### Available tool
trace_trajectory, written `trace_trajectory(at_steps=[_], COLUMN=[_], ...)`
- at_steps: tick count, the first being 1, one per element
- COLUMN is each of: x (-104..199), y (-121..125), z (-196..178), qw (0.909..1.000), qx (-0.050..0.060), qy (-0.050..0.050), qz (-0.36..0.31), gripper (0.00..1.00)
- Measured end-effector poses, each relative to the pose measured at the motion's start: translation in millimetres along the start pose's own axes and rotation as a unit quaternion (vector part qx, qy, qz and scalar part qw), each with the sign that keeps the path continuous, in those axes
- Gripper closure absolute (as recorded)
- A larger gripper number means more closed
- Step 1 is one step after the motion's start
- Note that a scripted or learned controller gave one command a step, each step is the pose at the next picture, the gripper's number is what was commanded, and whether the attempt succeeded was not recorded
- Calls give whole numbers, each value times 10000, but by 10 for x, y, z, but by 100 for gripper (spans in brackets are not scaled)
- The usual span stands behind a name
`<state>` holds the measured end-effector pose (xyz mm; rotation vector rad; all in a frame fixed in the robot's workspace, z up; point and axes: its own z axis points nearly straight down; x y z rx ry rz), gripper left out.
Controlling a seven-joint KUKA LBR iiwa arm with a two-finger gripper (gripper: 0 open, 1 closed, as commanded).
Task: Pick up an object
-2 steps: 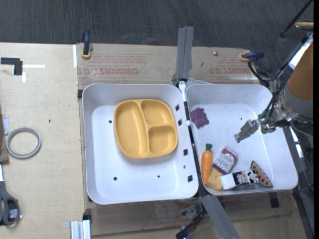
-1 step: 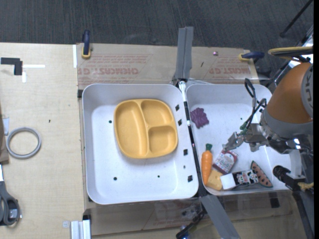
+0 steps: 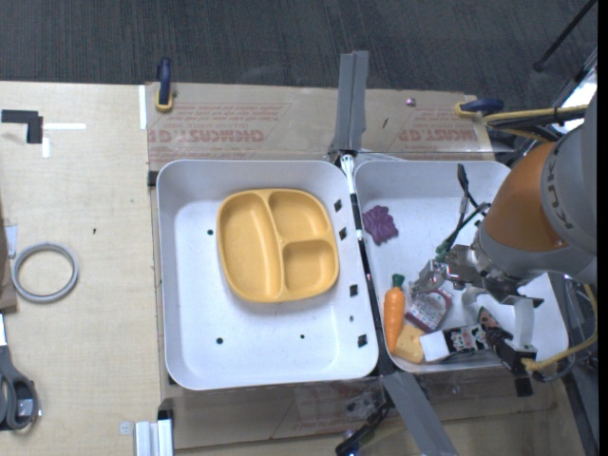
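Camera view: the gripper [image 3: 439, 275] is lowered into the right bin [image 3: 532, 183] over a crumpled packet [image 3: 429, 304] beside the carrot [image 3: 393, 317], nothing is seen lifted, and its state cannot be told.

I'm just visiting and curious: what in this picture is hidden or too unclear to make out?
- Gripper: in the camera view its fingers merge with the crinkly packet beneath, so any grip is unclear.
- Right bin: the arm covers its right side, hiding anything there.
- Small dark item near the cheese wedge: too small to identify.
- Scissors: cut off by the left edge.
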<state>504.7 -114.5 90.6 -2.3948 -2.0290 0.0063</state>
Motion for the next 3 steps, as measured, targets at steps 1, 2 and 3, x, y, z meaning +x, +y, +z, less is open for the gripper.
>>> trace_trajectory(at_steps=[1, 2, 3], x=[-1, -53, 808], y=[-1, 385, 595], z=[-84, -6, -1010], qw=[10000, 9934, 9933], qx=[9, -15, -16], qy=[-5, -7, -6], qz=[-9, -1146, -1159], gripper=[100, 100, 100])
